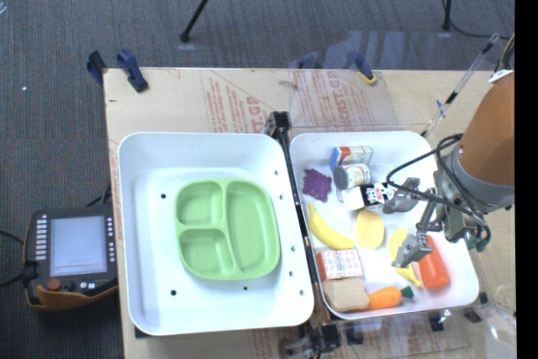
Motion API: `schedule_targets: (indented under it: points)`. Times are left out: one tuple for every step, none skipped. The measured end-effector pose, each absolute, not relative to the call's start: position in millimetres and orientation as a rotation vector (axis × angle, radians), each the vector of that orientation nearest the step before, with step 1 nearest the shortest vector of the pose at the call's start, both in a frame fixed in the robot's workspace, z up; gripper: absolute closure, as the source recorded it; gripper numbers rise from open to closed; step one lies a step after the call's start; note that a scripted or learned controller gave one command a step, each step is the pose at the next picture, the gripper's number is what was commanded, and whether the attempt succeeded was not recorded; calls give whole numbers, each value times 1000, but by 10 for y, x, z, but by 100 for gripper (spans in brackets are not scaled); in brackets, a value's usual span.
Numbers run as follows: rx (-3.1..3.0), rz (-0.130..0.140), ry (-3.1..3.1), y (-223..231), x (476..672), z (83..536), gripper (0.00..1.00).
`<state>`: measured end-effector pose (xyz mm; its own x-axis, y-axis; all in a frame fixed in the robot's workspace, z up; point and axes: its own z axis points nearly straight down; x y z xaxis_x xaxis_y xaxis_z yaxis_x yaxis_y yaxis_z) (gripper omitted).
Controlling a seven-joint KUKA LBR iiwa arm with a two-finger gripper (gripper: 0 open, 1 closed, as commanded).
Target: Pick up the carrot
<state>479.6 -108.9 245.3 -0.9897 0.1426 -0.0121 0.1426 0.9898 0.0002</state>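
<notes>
The carrot (385, 297), small and orange with a green tip pointing right, lies near the front edge of the right bin (420, 139), just right of a slice of bread (346, 295). My gripper (414, 250) hangs over the bin's right side, above and to the right of the carrot and clear of it. It sits close over a yellow item (398, 241) and beside an orange-red item (434, 271). Nothing shows between its tips.
The right bin also holds a banana (328, 231), a pale yellow piece (370, 229), purple grapes (317, 183), a can (351, 176), a small carton (376, 195) and a red-and-white box (340, 265). The left bin (143, 181) holds a green divided plate (227, 229).
</notes>
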Motion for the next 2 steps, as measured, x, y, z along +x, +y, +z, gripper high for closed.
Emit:
schedule_targets:
  points:
    - [-146,5,3142,-1420,4756,1613,0]
    - [-63,3,3140,-1930,4913,862,0]
